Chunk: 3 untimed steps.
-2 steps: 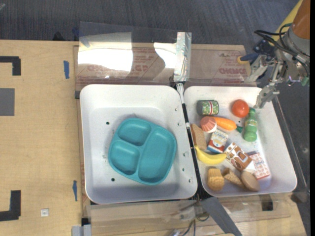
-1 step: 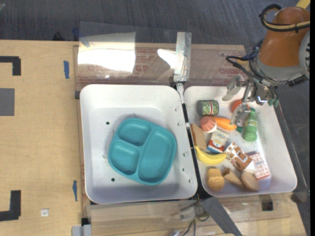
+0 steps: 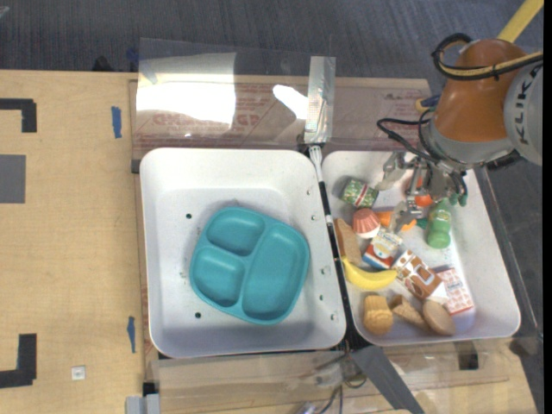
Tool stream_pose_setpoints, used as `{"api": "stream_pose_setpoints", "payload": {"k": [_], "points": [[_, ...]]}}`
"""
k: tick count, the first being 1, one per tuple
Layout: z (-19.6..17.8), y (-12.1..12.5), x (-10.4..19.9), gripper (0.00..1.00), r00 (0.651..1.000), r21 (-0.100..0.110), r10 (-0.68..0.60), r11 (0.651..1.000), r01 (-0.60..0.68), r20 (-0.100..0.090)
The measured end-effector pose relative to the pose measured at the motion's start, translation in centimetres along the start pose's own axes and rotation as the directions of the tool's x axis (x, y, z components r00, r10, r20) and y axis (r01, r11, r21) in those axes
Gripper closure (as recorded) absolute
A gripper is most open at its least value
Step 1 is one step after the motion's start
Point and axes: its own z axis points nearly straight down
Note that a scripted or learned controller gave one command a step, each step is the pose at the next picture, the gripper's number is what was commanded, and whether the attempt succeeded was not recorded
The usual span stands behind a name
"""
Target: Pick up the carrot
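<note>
The tool [image 3: 420,195] hangs over the carrot [image 3: 415,208] in the right bin [image 3: 498,270], its spread impossible to tell, and crowding toys risk a wrong or slipped grab

This looks like a robot lab, not a home. A big grey and orange robot arm [image 3: 483,93] reaches over a plain wooden surface [image 3: 60,231] with black tape marks [image 3: 24,115] near its left edge. Two white bins [image 3: 172,179] sit side by side, one full of toy food [image 3: 405,266].
</note>
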Motion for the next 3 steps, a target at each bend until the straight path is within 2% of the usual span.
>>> {"api": "stream_pose_setpoints", "payload": {"k": [1,2,3], "points": [[2.4,1.4,2.5,0.0,0.997,0.005,0.081,0.997,-0.081,0.018],[2.4,2.5,3.0,0.0,0.989,0.004,0.144,0.99,-0.144,0.019],[2.6,2.5,1.7,0.0,0.992,0.002,0.128,0.992,-0.128,0.006]]}}
